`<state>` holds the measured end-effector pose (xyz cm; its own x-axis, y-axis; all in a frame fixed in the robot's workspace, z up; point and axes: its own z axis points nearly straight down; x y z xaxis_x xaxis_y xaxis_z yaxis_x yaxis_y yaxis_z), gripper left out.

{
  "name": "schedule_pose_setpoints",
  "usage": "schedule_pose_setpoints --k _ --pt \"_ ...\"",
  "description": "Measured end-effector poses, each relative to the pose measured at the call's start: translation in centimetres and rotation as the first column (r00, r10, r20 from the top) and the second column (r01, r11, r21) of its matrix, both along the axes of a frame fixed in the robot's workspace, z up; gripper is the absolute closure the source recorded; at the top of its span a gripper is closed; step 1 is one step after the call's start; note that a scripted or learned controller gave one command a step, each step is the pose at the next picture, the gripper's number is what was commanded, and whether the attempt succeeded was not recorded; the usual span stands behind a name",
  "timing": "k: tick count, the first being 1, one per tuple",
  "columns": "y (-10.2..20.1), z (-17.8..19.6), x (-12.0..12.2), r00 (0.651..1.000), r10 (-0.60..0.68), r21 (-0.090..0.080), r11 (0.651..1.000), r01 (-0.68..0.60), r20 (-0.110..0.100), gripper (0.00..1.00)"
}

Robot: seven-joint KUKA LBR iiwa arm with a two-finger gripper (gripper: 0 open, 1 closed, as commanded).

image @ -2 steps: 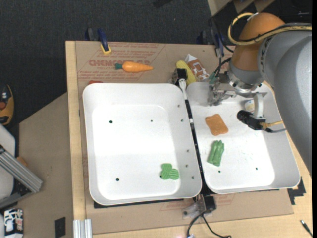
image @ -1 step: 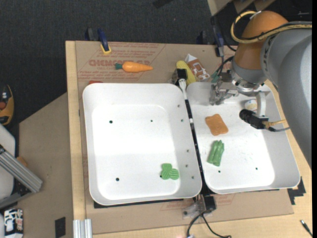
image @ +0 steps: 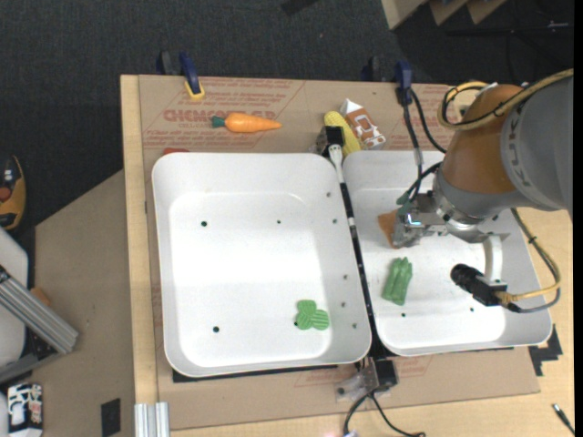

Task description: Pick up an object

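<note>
Grey arm's gripper low in the right white bin, at a small brown block; finger state cannot be told. Green ridged block lies just beside. Step: grasp attempt; next, confirm grip before lifting.

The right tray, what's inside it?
In the right tray lies a green block, and a brown thing sits partly covered by the robot's hand.

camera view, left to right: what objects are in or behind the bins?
Toy carrot → green clover-shaped piece → banana → red-and-white carton → green block → pincer over the right bin.
</note>
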<state>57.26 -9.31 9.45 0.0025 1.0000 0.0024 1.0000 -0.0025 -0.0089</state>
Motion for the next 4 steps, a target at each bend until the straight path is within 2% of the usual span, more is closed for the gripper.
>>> schedule_pose_setpoints --k 1,2,3,4 --pt "-0.9 5.2 2.3 1.000 0.003 -0.004 1.000 -0.003 0.014 1.00" --pt "-0.9 4.9 2.2 1.000 0.002 -0.003 1.000 -0.002 0.010 0.00" --pt "-0.4 -1.3 4.7 1.000 0.004 -0.002 1.000 -0.004 0.008 0.00" --pt "-0.4 0.1 4.8 1.000 0.003 -0.003 1.000 -0.003 0.013 1.00"
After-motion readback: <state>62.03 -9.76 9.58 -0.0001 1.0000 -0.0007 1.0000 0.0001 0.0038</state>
